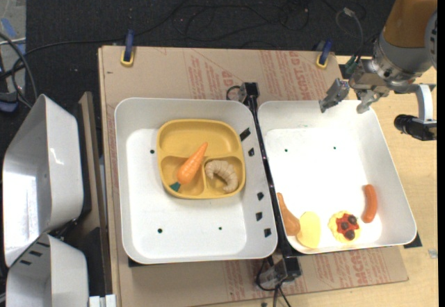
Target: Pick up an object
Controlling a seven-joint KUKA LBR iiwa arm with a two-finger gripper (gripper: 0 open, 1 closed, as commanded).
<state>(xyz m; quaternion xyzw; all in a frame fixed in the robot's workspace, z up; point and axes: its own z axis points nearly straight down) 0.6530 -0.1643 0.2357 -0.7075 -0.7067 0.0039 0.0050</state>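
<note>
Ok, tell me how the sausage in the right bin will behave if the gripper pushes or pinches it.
The sausage is a smooth rounded cylinder, so it probably rolls sideways when nudged. Its glossy look suggests it could slip from the gripper. It lies near the right bin wall, which may stop it.

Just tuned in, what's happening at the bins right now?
The gripper hangs open over the far edge of the right bin, holding nothing. The sausage, the small pizza, the yellow piece and the orange piece lie along that bin's near side. In the left bin, the yellow plate holds a carrot and a shrimp.
</note>
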